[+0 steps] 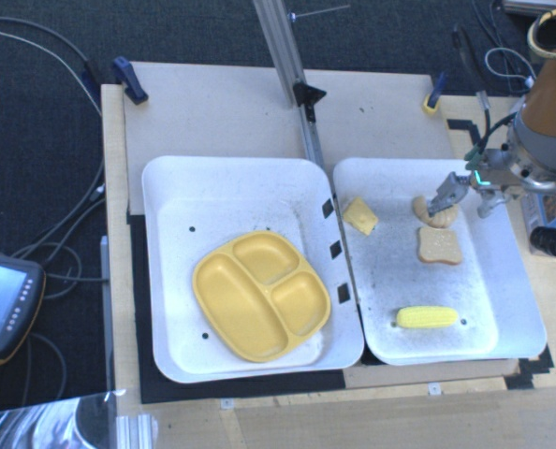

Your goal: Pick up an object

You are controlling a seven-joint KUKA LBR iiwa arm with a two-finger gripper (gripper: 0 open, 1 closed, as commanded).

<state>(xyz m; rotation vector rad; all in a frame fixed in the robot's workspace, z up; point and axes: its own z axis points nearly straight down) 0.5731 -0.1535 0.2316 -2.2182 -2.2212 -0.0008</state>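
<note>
The tool (462,193) hangs low over the far right corner of the right bin (512,279), one finger just above a small tan piece (432,213) — whether it is open or closed on anything I cannot tell. Nothing looks lifted, so the pick is probably not yet done. That bin also holds a bread slice (439,246), a yellow chunk (360,217) and a corn cob (427,318). The left bin (166,251) holds a yellow divided plate (259,293).

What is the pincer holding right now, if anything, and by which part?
It cannot be told. The pincer sits right over a small tan piece in the right bin, above the toast slice, but no grip shows.
</note>
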